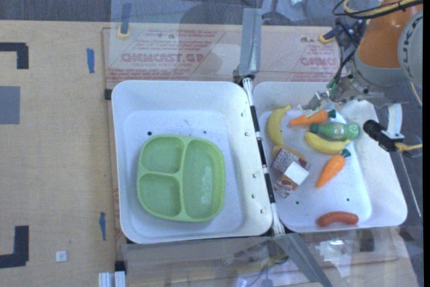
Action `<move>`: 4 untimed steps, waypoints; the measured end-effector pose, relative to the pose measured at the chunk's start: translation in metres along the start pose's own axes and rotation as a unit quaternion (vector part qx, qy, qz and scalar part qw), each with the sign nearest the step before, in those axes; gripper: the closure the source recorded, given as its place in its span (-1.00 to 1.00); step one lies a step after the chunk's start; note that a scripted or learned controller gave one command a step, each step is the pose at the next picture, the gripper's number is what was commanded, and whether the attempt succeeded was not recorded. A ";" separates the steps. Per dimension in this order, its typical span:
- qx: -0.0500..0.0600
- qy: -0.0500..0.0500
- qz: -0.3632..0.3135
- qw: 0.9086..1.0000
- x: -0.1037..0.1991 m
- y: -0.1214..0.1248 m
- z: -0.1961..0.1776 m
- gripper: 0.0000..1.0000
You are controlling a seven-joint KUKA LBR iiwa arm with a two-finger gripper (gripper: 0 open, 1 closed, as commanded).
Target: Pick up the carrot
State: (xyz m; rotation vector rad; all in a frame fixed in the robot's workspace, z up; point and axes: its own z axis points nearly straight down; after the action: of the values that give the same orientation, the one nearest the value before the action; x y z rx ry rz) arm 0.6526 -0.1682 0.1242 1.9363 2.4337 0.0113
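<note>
Here two white bins (127, 101) sit on a wooden bench (54, 144); gripper (321, 101) jaw state unclear

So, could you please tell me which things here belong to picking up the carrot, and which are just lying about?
For the job:
- upper carrot
- lower carrot
- tool

Lying about:
- two bananas
- green bottle
- sausage
- brown and white box
- green divided plate
</note>
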 end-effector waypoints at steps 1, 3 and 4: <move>0.008 0.009 -0.041 0.999 0.043 -0.046 0.034 -1.00; 0.024 0.008 -0.029 0.999 0.021 0.008 0.025 1.00; 0.015 0.008 0.157 0.987 0.072 0.000 0.030 1.00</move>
State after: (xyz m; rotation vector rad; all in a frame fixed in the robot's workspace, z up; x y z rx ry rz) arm 0.6373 -0.0985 0.0925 2.3193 2.1220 -0.0014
